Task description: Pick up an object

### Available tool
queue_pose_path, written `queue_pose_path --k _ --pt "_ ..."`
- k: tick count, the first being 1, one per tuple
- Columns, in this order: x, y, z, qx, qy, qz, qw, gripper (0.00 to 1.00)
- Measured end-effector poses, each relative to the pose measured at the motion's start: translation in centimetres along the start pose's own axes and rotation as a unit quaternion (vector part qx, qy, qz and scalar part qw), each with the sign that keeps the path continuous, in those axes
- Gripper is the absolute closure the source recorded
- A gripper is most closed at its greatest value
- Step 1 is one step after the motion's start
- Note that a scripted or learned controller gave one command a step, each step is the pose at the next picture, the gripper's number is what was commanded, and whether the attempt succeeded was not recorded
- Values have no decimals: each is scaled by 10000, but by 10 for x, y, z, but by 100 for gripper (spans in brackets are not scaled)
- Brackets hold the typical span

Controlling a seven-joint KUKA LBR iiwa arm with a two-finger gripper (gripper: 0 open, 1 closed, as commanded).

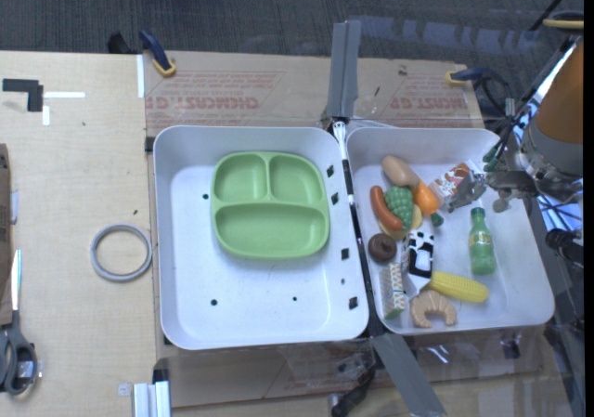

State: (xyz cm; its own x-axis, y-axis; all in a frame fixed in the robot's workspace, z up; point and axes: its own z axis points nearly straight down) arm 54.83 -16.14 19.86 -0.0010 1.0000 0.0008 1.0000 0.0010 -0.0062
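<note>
the arm reaches in from the right edge of the frame, its orange band at the upper right; the gripper sits over the upper right part of the right bin, fingers slightly spread with nothing seen between them, just right of a small red-and-white packet; below it a green bottle lies apart from it; toward the bin's left side cluster a potato, a carrot, green grapes, a red sausage and a brown mushroom; lower down lie a corn cob and a croissant; the left bin holds a green divided plate; a tape ring rests on the bench at the left.
</note>
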Motion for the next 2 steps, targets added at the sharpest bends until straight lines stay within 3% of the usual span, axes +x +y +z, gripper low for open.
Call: queue_pose_path --k 1,2 --pt "10 49 109 -15 -1 603 9982 0" --pt "9 49 103 12 8 604 9982 100"
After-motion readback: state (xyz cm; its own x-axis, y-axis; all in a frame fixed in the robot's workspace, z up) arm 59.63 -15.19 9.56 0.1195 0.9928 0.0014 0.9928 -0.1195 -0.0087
